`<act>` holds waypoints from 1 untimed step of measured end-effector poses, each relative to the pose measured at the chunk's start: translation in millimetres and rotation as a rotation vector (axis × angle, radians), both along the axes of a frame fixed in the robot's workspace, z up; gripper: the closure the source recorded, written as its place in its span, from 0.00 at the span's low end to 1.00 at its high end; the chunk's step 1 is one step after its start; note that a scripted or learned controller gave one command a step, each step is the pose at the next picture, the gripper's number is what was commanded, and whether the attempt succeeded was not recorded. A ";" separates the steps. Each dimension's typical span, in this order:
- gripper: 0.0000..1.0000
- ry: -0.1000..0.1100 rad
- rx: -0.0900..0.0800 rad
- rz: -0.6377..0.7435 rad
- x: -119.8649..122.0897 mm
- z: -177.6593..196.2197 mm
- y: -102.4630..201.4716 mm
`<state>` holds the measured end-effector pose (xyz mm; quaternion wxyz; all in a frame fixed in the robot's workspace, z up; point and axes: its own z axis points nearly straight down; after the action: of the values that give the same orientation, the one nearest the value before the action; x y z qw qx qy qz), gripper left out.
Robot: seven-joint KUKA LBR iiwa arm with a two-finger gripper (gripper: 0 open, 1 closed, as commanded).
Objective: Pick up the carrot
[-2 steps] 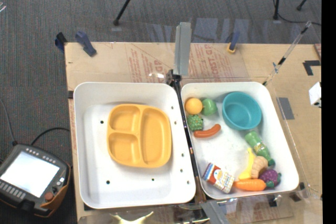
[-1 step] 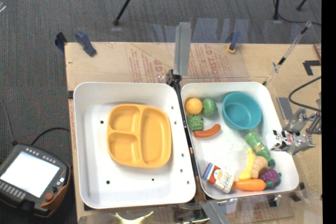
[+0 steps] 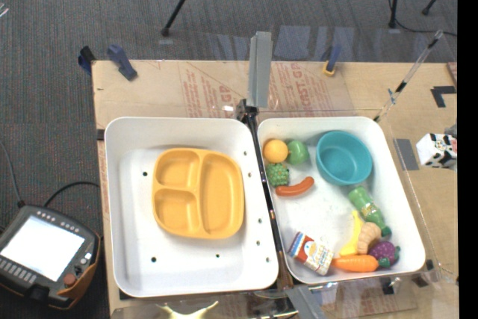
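The carrot (image 3: 356, 263) lies flat along the near edge of the right bin (image 3: 403, 183), close to its near-right corner — touching the purple grapes (image 3: 384, 252) on one side and just beside the small carton (image 3: 311, 252) on the other. A teal bowl (image 3: 343, 158) sits toward the bin's far edge. The left bin (image 3: 123, 160) carries a yellow divided plate (image 3: 199, 192). The gripper's state cannot be told.
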<state>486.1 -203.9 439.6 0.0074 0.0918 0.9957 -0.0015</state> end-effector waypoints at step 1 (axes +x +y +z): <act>1.00 0.011 0.002 0.247 -8.4 42.3 -8.2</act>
<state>477.7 -212.0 481.9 0.0019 -0.0317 0.9995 0.0000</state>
